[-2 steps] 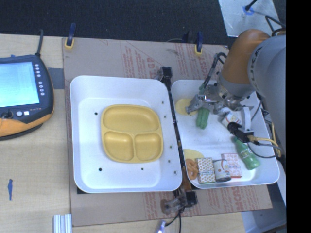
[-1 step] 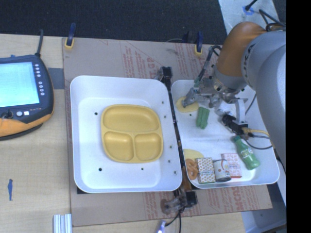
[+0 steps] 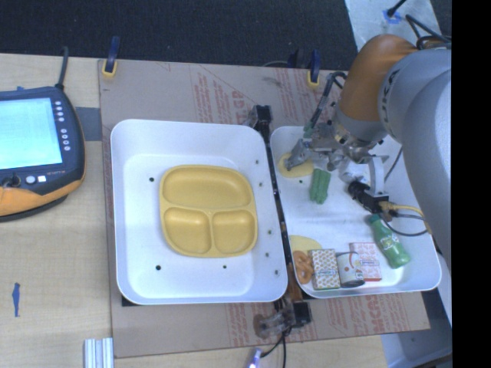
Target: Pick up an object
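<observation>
Cardboard covers the counter [image 3: 192, 90] under two white bins, and I have the end effector [image 3: 328, 156] low over the right bin's [image 3: 418, 282] far end. Whether it grips anything I cannot tell from here. A green tube [image 3: 319, 185] lies just below it, nearly touching, long axis running toward me. I judge that the nearest pick: straight down.

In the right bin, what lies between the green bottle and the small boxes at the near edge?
In the camera view, only bare white bin floor separates the green bottle from the small boxes.
</observation>
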{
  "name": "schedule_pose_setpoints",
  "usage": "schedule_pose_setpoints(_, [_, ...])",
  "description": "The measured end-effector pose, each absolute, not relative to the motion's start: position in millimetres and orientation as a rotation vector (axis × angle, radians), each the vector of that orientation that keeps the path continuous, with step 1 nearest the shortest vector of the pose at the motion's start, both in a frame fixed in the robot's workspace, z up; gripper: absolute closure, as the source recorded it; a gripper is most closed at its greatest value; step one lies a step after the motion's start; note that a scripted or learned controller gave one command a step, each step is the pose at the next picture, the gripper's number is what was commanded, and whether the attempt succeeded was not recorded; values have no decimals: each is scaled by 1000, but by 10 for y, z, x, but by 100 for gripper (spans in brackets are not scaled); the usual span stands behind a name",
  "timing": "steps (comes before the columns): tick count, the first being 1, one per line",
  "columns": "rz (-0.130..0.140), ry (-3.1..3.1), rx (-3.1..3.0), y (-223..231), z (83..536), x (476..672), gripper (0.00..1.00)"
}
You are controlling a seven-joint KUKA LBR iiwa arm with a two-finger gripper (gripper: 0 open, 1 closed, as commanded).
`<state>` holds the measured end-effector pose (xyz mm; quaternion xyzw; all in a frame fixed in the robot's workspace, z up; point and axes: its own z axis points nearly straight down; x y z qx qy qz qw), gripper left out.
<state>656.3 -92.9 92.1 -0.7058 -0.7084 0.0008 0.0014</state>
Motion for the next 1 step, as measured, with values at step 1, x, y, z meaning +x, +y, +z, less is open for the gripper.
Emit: schedule_pose_setpoints(1, [3, -2224, -2215, -934, 922, 6563, 0])
